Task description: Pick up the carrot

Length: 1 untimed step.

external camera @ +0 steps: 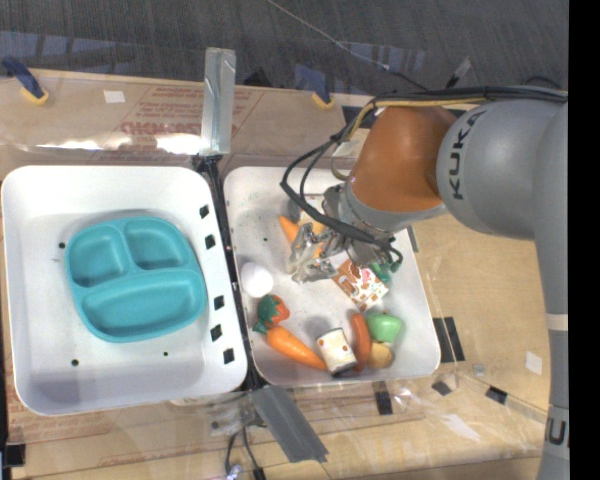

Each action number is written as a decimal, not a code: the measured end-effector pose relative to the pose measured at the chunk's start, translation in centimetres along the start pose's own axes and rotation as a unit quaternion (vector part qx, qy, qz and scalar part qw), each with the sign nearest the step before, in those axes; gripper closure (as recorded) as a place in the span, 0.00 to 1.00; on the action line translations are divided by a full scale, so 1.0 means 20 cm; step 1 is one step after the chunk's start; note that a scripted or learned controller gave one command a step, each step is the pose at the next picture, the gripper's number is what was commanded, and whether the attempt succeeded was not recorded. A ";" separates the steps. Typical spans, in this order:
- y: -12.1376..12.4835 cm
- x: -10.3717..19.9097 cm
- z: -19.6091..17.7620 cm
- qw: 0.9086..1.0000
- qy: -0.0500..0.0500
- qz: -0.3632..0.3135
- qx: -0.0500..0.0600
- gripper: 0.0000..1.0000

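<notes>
The camera view looks down at a slant on two white bins set side by side on a brown bench. The left bin (30,298) takes up the left half of the frame; a teal divided plate (132,276) lies in its middle with a wide margin of bare white floor on every side, most of it toward the lower left corner. The right bin (242,208) sits at frame centre, its left wall just beside the left bin's right wall, with a dark seam between them.

The arm (500,168) comes in from the right edge and its orange band hangs over the upper right part of the right bin, covering that corner. The gripper (312,256) is down in the upper middle of this bin; whether its claw is released or clenched cannot be told, as cables and the wrist crowd it. A small orange piece (288,228) lies just left of it.

The carrot (290,345), orange with a green top, lies in the lower left of the right bin, tilted, close to the near wall and well apart from the gripper. A white ball (257,282) rests above it by the left wall. Right of the carrot stand a small white cup (335,350), a red-orange pepper (361,336) and a green fruit (385,326), packed close along the lower right edge. A patterned box (363,284) lies under the wrist.
</notes>
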<state>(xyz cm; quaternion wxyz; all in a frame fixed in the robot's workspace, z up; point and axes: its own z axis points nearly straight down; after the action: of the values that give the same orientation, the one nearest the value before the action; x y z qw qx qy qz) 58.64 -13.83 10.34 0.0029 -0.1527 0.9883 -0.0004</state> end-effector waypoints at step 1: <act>0.03 -0.17 -0.41 0.999 -0.001 -0.033 0.001 1.00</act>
<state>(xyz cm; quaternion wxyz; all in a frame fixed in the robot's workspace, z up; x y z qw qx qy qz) 61.61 -12.24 18.58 0.0045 -0.1854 0.9826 -0.0016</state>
